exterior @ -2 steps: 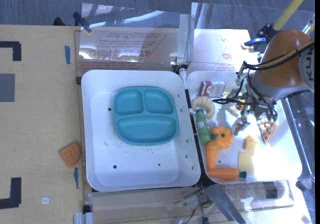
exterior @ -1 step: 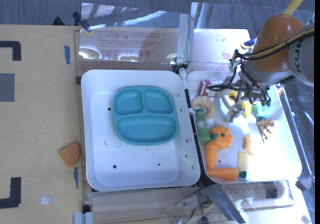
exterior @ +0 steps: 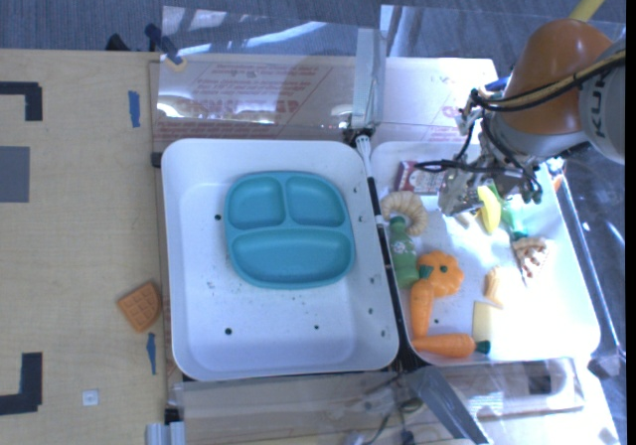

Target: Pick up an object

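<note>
My gripper (exterior: pixel 459 198) hangs low over the back of the right bin (exterior: pixel 581 306), under the orange wrist band (exterior: pixel 561 66). A yellow toy (exterior: pixel 488 212) lies right beside it, with a green piece (exterior: pixel 516 218) just past that. Whether the gripper touches the yellow toy, I cannot tell. Nearer the bin's left wall sit a beige ring (exterior: pixel 404 207), a green bottle (exterior: pixel 401 246), an orange figure (exterior: pixel 434 279) and a carrot (exterior: pixel 445 344).
The left bin (exterior: pixel 179 264) holds a blue divided plate (exterior: pixel 288 229). A tan branched toy (exterior: pixel 530 254), a small orange bit (exterior: pixel 491 284) and a pale yellow block (exterior: pixel 483 318) lie in the right bin. A waffle piece (exterior: pixel 140 305) rests on the bench at left.
</note>
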